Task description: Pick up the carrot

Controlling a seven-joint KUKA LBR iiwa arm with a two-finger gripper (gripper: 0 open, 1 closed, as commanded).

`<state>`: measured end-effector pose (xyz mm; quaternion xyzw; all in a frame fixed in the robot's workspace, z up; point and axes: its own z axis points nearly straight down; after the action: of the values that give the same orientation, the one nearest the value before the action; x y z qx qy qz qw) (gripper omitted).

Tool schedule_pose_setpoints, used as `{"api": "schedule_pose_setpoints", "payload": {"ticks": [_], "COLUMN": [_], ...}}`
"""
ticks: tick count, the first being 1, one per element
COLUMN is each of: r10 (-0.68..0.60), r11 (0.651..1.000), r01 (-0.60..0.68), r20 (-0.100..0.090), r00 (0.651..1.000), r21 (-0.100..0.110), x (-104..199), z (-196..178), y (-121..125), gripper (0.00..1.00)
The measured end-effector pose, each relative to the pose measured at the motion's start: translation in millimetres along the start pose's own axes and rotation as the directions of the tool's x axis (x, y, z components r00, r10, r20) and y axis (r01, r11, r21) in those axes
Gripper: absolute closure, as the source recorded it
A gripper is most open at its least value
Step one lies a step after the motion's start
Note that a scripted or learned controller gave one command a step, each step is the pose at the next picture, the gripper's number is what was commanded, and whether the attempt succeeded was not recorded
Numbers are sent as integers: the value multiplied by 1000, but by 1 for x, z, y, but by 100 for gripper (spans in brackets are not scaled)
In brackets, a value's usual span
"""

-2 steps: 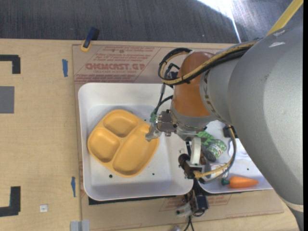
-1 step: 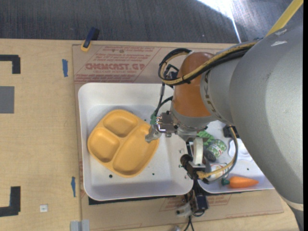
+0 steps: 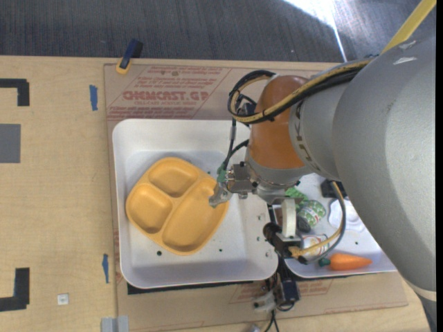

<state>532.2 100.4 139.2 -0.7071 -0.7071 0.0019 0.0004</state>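
Lying on its side near the lower edge of the right-hand bin (image 3: 360,272), the carrot (image 3: 351,261) points its orange body to the right, with its green stub at the left end. It rests on the bin floor, free of the arm, close to the bin's near rim. Just to its left a loop of yellow cable (image 3: 315,251) hangs from the arm and passes near the green stub. Up and to the left of the carrot sits a small green-and-white packet (image 3: 309,211), partly covered by the arm's hardware.

The gripper (image 3: 220,198) is well apart from the carrot — it sits over the left bin (image 3: 138,140), at the right edge of a yellow divided plate (image 3: 173,203). Whether its fingers are spread or closed cannot be told from this angle, and nothing can be seen between them. The plate has three compartments and lies tilted across the middle of the left bin.

Above the gripper the orange band (image 3: 277,126) of the arm is plain, and the thick grey arm (image 3: 387,151) fills the right side, covering most of the right bin. Both bins rest on a brown cardboard sheet (image 3: 166,92) with red print, on a pale wooden bench (image 3: 48,185) marked with bits of blue tape (image 3: 93,97).
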Motion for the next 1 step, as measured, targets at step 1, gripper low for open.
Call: {"api": "schedule_pose_setpoints", "payload": {"ticks": [1], "r10": [-48], "r11": [999], "r01": [48], "r20": [0], "r00": [999], "r21": [4], "x": [-1], "z": [0], "y": [-1], "gripper": [0]}}
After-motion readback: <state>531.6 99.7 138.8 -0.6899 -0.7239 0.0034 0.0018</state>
